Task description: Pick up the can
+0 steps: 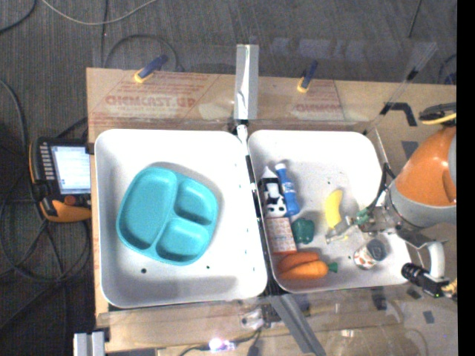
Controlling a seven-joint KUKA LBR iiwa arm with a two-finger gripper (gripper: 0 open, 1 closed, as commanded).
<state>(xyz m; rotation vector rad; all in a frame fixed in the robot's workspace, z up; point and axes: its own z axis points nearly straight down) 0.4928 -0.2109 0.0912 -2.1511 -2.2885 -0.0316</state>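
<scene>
The can (370,254) lies in the right bin (319,141), near its right wall and well to the right of the carrot (303,266), which serves as the landmark here. Its round end faces up toward the camera, so it looks tipped or on its side. The banana (334,208) sits above and to the right of the carrot, the green block (303,231) just above it. The claw (375,225) hangs close above the can; whether it is released or clenched cannot be told. The can is likely rigid, light and smooth, prone to roll, so pinching across its curved body seems safest.
</scene>
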